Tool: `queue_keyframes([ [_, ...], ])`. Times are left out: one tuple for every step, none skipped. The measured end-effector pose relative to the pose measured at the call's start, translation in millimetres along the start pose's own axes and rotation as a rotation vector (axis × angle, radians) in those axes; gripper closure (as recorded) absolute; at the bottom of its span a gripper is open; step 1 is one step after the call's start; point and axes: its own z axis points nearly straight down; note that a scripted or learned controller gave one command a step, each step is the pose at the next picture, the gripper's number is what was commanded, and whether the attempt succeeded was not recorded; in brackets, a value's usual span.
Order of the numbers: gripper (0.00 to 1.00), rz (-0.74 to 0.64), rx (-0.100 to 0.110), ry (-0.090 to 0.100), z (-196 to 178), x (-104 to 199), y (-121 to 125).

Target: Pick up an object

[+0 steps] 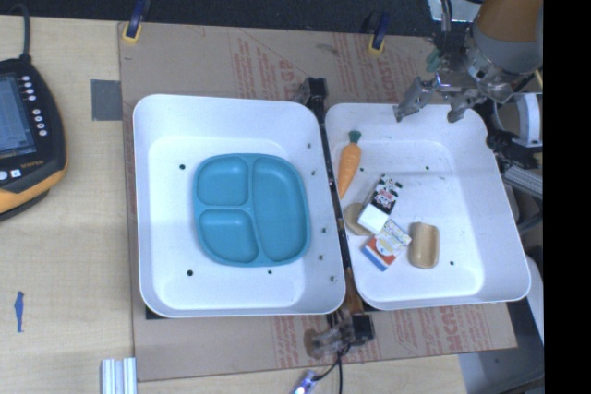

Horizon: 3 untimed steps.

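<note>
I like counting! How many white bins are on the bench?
2. The left bin holds a blue divided plate. The right bin holds a toy carrot and other small things.

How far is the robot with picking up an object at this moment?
Nothing looks done yet. The gripper is open, holding nothing, above the far edge of the right bin. The carrot, the small boxes and the tan piece all lie in that bin, apart from the gripper. What is left: move over one object, descend, close and lift.
</note>
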Motion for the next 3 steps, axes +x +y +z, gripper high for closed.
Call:
queue_keyframes([
  [0.00,0.000,0.003,0.000,102,19,-53],
  [0.00,-0.001,0.000,-0.001,136,24,-73],
  [1.00,-0.004,0.001,-0.003,126,23,-73],
])
